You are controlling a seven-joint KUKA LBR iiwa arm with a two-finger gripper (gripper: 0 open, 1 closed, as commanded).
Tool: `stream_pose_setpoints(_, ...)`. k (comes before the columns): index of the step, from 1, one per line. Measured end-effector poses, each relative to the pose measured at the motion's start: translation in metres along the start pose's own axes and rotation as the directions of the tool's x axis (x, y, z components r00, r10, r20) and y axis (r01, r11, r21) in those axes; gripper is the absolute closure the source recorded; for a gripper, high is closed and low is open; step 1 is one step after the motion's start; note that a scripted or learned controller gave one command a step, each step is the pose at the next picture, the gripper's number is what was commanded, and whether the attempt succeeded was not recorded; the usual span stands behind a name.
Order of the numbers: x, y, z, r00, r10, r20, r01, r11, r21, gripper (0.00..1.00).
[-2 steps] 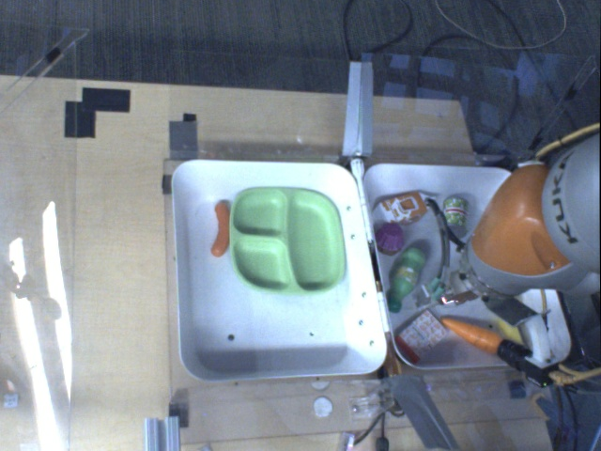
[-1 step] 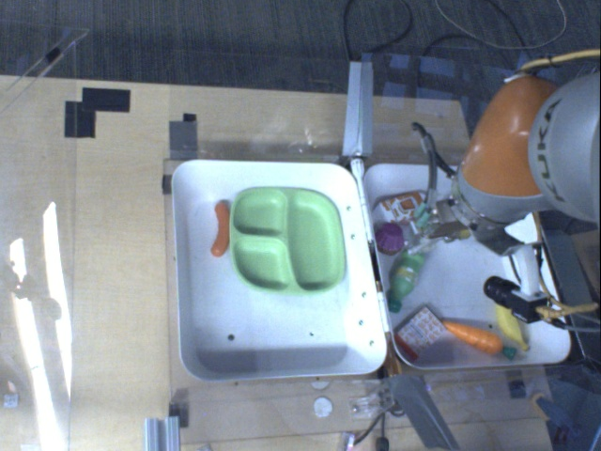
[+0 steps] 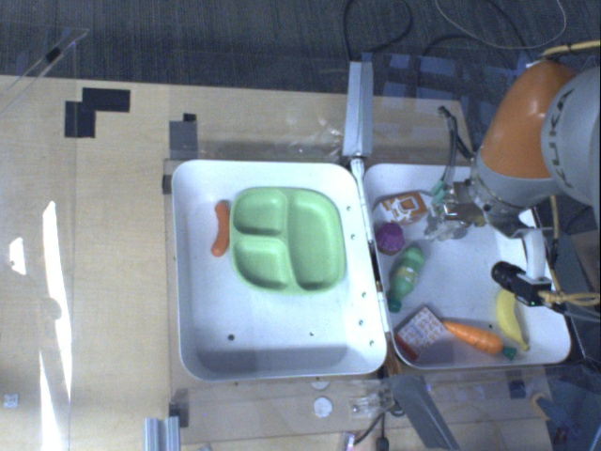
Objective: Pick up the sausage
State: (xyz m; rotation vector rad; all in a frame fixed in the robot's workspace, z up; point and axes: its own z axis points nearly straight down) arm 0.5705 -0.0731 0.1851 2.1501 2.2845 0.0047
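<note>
Two white bins [image 3: 272, 360] sit side by side on the desk [image 3: 94, 280], the left one holding a green plate [image 3: 286, 238] with the sausage [image 3: 221, 228] just beside its left edge, while the hand [image 3: 449, 216], its grip impossible to tell, hovers over the right bin.

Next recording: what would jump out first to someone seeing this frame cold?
The big pale-green divided plastic plate in the left white bin, with the slim orange-red sausage lying just off its left edge. Next, the grey arm's orange band over the right white bin, where a carrot, banana and green bottle are scattered.
</note>
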Motion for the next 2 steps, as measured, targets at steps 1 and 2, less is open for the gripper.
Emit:
stream_pose_setpoints(1,-0.002,0.015,0.000,0.986,0.168,0.000,-0.168,0.986,0.000,1.00)
stream_pose_setpoints(2,-0.011,0.000,0.073,0.997,-0.072,-0.001,0.072,0.997,0.002,1.00)
